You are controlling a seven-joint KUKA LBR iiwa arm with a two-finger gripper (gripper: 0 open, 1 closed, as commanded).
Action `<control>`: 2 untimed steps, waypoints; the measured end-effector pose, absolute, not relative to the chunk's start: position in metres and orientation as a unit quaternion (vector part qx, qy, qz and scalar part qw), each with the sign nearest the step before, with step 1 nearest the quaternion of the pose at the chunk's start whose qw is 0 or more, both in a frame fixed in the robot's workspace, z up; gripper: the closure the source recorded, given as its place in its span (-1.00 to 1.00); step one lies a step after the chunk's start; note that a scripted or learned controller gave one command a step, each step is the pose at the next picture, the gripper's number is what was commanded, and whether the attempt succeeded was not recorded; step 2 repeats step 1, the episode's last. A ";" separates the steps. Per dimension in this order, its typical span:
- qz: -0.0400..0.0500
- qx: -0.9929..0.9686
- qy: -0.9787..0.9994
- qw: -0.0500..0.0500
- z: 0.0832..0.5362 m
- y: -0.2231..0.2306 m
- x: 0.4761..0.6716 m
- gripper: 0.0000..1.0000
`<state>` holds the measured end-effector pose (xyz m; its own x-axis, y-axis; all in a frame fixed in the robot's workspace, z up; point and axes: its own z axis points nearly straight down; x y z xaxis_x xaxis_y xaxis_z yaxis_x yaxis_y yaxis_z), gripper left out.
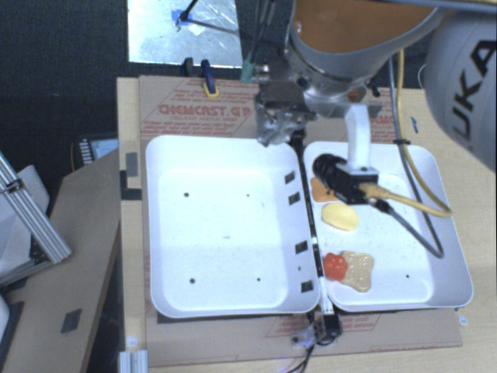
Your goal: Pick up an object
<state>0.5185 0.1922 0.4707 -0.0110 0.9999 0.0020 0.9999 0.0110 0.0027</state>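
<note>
A robotics lab: beside the white bins (225,169) stand a KUKA arm (458,61), aluminium framing (31,216) and loose cables (411,200).

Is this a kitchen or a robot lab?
Most likely a robot lab. A big grey and orange robot arm reaches over two white bins on a workbench, with cables trailing, and toy food for it to practise picking up.
</note>
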 end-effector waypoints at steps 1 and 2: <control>0.005 0.705 0.709 0.003 0.539 0.219 0.582 1.00; 0.005 0.705 0.709 0.003 0.539 0.219 0.582 1.00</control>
